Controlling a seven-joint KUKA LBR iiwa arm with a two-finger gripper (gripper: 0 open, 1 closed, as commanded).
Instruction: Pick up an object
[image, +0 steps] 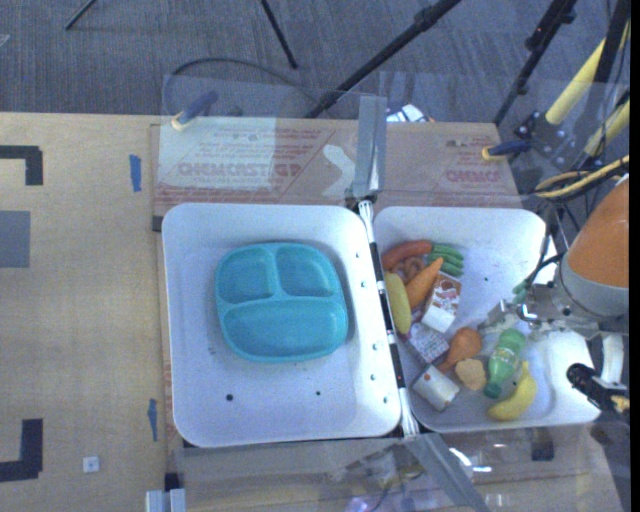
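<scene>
gripper (512, 318) | we cannot tell its grip | hovering just above green bottle (503, 361) | bottle is lying lengthwise toward right bin's (500, 225) near edge

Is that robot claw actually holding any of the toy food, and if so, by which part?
Cannot be told: the gripper is low over the green bottle, with no visible grasp.

Blue tray (283, 300) in left bin (190, 400); hand (512, 318) over toy food, right bin (500, 228).
</scene>
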